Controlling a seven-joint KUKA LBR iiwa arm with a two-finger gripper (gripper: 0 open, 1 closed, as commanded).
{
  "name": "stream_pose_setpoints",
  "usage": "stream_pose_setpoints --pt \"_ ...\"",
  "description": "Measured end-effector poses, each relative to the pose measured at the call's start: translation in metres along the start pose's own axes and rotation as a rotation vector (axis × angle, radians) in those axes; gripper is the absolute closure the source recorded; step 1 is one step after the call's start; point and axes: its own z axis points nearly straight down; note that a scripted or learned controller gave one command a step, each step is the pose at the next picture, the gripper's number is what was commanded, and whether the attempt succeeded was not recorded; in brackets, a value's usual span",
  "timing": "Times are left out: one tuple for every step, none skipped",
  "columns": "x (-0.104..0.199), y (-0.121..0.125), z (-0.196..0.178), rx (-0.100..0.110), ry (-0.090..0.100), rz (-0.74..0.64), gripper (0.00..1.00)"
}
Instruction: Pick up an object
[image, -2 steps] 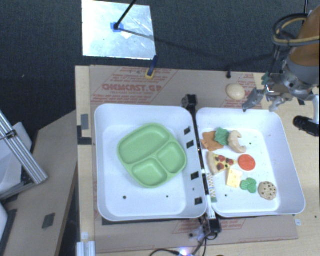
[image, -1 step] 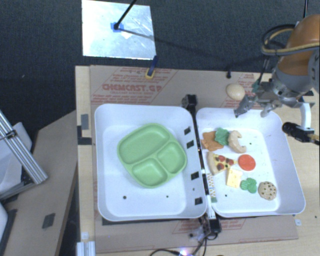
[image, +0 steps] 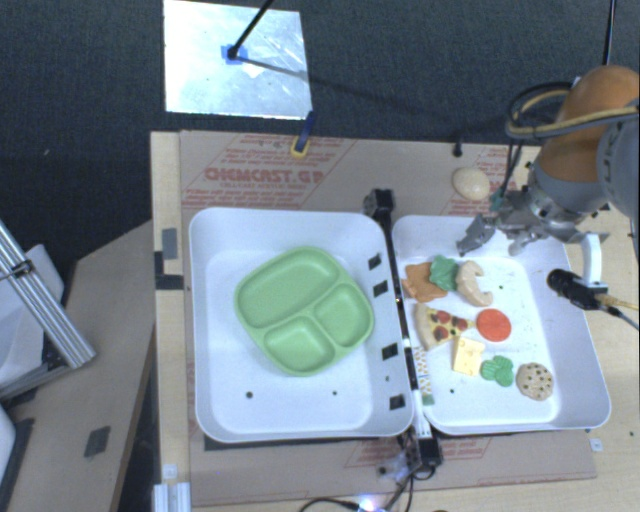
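Where the arm enters from the right, we note the gripper (image: 497, 233) spread open, holding nothing, above the right bin (image: 570, 395). Food toys lie below: cookie (image: 535, 380), tomato slice (image: 493, 325), pizza slice (image: 441, 325). Cardboard (image: 265, 172) reads "CHEMCAST", partly legible.

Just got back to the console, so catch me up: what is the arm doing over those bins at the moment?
The grey KUKA arm's two-finger gripper hangs open over the far edge of the right white bin, holding nothing. Toy food lies untouched in that bin: a pizza slice, a red round piece, a yellow cheese wedge, a chocolate-chip cookie. The left white bin holds a green divided plastic tray. A beige egg-shaped piece sits on the bench beyond the bins.
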Motion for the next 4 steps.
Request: stream_pose_setpoints --pt "-0.001 -0.004 0.042 0.0 0.0 0.0 0.0" --pt "0.0 -0.003 0.083 -0.003 0.0 0.001 0.0" --pt "0.0 -0.001 0.069 -0.01 0.0 0.0 1.0" --pt "0.009 0.004 0.009 -0.008 -0.001 -0.003 1.0"
